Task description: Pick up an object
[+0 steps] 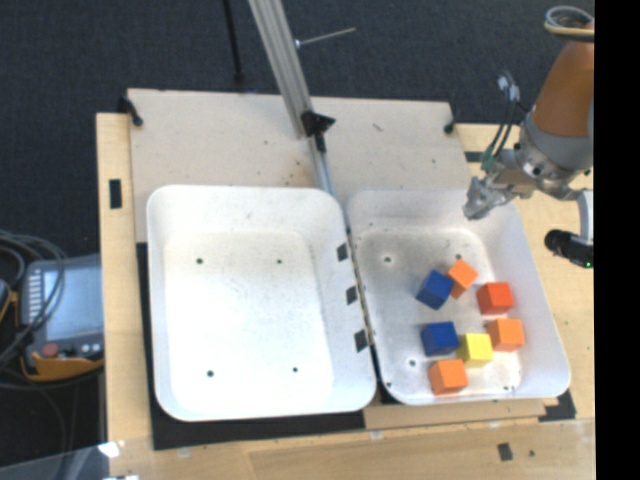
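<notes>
Orange, blue and yellow blocks (470, 325) are clustered in the right bin (395, 218); the end effector (480, 204), its state indiscernible, hangs at the far rim, descent pending.

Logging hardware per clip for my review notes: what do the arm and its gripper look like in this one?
The arm has a broad orange band, with a pale grey ring at its top end and a grey metallic wrist section below. Thin cables, one greenish, run down its side toward the gripper, which is a small grey metal piece narrowing toward its tip. No lettering or markings can be made out at this size.
</notes>
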`<action>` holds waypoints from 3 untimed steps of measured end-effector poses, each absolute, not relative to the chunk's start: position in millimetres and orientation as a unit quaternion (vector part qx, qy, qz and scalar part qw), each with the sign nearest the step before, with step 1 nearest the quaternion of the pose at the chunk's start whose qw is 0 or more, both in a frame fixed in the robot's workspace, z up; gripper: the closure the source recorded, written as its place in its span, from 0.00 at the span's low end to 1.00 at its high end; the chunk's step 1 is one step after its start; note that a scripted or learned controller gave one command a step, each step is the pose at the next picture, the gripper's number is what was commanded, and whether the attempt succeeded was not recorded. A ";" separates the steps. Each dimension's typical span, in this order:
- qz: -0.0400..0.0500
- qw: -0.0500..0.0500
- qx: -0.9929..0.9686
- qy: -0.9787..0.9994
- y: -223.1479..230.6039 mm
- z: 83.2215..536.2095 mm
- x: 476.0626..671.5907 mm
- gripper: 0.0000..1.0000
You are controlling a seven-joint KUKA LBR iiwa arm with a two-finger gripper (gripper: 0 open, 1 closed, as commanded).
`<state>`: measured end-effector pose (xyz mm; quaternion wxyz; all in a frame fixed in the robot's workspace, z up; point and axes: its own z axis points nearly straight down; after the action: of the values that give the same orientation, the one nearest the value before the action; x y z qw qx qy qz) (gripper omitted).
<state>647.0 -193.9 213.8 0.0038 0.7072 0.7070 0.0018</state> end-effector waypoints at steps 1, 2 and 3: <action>0.002 0.004 0.706 0.708 -202.8 274.5 651.8 1.00; 0.001 0.002 0.706 0.708 -203.2 288.7 652.7 1.00; 0.000 0.001 0.705 0.709 -158.1 289.8 643.0 1.00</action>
<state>643.0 -158.1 289.8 0.0006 0.7053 0.7089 -0.0002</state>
